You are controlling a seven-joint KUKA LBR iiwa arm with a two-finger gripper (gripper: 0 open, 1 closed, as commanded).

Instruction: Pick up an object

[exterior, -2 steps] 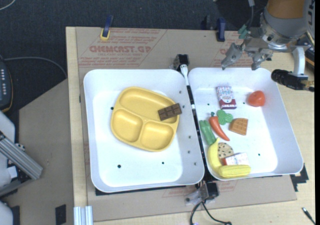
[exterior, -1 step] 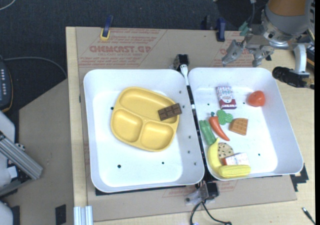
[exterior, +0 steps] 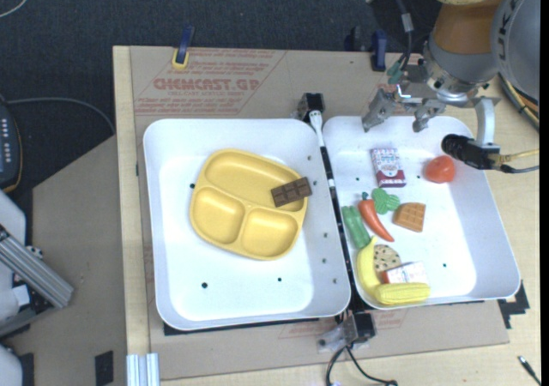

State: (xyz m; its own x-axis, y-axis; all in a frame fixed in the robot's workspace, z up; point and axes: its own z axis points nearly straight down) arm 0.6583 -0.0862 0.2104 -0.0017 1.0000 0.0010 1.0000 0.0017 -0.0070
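My gripper (exterior: 397,119) hangs over the far edge of the right bin (exterior: 480,230), open, with nothing between its fingers (exterior: 375,115). Just below it lies a red-and-white packet (exterior: 388,166). A red tomato (exterior: 439,169) sits to the right of the packet. Further toward the front are a carrot (exterior: 374,218), a green vegetable (exterior: 385,200), a green pod (exterior: 354,226), a waffle (exterior: 410,217), a banana (exterior: 367,266), a cookie (exterior: 386,257), a small box (exterior: 405,274) and a corn cob (exterior: 400,293).
The left bin (exterior: 171,230) holds a yellow divided plate (exterior: 244,204) with a brown chocolate bar (exterior: 290,193) on its right rim. A black divider strip (exterior: 324,171) runs between the bins. Cardboard lies under both bins.
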